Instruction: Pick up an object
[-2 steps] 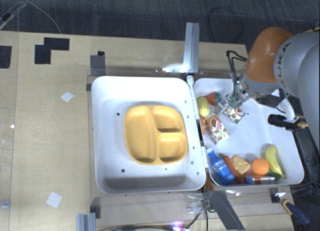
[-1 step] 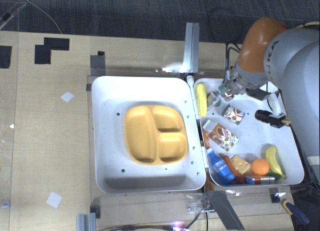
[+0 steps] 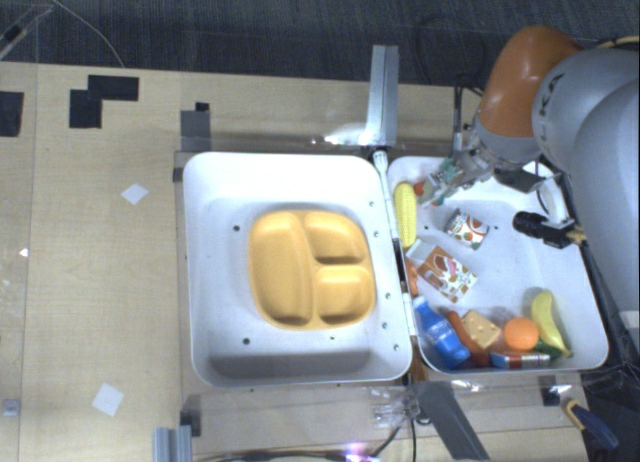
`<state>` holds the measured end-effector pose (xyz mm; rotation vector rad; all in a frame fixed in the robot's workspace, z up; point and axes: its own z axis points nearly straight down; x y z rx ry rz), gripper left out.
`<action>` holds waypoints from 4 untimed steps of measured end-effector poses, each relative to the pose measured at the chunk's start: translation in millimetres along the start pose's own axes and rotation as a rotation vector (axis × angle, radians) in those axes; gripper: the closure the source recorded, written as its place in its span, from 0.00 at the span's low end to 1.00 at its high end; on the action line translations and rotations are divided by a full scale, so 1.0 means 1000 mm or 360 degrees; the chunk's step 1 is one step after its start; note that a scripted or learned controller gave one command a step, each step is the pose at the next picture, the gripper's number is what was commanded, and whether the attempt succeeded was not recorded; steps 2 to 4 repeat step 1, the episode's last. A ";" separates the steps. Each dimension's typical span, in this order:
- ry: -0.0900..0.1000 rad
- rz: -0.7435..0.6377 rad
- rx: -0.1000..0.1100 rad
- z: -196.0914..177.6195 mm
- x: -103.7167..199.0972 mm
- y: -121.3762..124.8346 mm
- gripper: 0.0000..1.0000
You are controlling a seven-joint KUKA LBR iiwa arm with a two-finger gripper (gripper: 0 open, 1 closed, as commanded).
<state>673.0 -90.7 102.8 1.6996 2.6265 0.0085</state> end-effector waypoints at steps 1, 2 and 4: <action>0.0006 0.0429 0.0005 -0.086 0.055 -0.004 1.00; 0.0006 0.0429 0.0005 -0.086 0.055 -0.004 1.00; 0.0006 0.0429 0.0005 -0.086 0.055 -0.004 1.00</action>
